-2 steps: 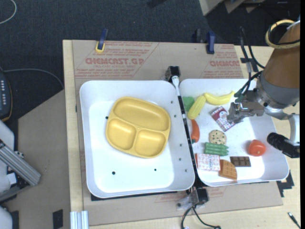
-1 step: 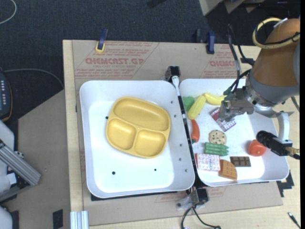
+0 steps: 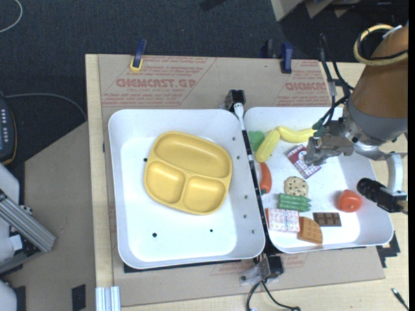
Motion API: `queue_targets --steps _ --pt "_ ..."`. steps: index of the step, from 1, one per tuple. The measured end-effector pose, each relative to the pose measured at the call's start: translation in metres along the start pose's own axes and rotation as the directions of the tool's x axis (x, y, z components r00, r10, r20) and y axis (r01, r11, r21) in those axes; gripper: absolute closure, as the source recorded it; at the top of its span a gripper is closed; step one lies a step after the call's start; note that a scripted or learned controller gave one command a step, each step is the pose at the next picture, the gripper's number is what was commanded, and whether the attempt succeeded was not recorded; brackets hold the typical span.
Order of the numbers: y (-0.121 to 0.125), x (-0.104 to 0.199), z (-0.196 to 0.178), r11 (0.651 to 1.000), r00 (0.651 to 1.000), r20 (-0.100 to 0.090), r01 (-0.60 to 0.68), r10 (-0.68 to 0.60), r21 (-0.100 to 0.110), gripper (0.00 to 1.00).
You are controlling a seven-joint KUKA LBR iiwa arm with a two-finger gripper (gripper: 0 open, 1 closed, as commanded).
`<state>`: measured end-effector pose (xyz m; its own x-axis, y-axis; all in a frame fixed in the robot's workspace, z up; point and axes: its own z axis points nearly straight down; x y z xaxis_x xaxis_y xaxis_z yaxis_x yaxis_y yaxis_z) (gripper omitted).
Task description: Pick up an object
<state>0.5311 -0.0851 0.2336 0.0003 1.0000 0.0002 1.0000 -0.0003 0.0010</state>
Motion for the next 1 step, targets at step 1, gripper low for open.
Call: queue_targets --steps 1 --pt "0.0047 -0.0033 0.0097 1.000 1.000 0.000 -0.001 0.001 0.003 1.00"
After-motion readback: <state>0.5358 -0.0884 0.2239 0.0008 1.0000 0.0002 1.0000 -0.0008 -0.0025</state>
